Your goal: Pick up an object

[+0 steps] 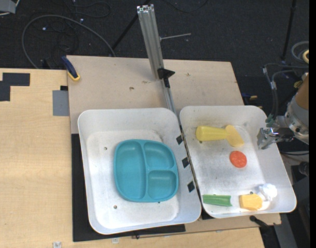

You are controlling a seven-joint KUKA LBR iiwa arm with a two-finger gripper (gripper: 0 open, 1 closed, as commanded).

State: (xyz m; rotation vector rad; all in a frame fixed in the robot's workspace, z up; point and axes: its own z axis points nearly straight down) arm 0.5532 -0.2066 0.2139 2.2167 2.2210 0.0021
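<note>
in the left bin (90, 138) at lower centre sits a blue divided plate (146, 169), well apart from anything i would reach first. right of it, the right bin (274, 161) holds my candidates: a yellow piece (218, 134) lying across its upper part, an orange round piece (238, 159) just below it, and along the bottom edge a green piece (217, 200), a small yellow block (251, 202) and a white lump (268, 191) touching that block. my tool (269, 135) hangs at the right bin's right rim, at the middle right of the frame, with nothing in it; whether it is spread or pressed together i cannot tell from here.

my worry is the rim: i am right at the wall, so coming straight down could catch it. the round piece may roll away from a pinch, and the block and lump sit so close that i might nudge both. the metal post (152, 45) above the bins is out of my way.
</note>
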